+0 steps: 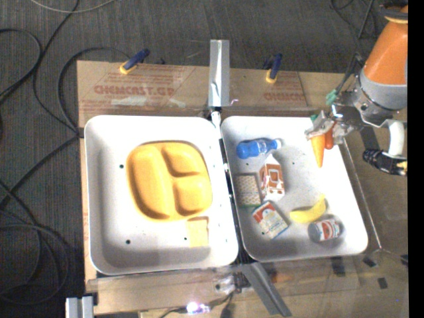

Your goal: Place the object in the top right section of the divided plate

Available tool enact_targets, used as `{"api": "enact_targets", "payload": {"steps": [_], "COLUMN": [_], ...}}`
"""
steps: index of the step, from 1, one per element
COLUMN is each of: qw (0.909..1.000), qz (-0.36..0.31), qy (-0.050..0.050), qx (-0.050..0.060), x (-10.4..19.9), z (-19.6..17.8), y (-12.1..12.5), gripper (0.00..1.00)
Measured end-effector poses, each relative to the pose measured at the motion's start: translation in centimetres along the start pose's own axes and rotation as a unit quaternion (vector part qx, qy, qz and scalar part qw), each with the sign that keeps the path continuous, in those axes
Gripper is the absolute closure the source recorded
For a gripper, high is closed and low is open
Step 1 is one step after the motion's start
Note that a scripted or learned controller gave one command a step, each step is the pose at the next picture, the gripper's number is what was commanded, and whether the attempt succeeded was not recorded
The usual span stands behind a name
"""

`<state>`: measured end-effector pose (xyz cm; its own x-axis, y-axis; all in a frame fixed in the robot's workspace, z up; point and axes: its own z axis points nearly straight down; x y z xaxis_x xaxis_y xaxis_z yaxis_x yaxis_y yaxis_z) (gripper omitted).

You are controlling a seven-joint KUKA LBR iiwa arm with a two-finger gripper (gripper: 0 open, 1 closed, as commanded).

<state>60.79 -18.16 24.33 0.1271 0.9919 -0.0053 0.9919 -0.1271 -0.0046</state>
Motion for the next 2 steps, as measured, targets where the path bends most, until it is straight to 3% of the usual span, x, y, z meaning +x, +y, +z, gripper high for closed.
{"api": "enact_targets", "payload": {"steps": [1,2], "qw": [1.0000,0.9989], "qz": [0.005,-0.047], "qy": [0.002,0.002], "qx": [0.001,0.001], "x": [5.5,13.4], "z": [2.1,4.7], "y": [-3.0,-4.2], "gripper": [1.00,1.00]}}
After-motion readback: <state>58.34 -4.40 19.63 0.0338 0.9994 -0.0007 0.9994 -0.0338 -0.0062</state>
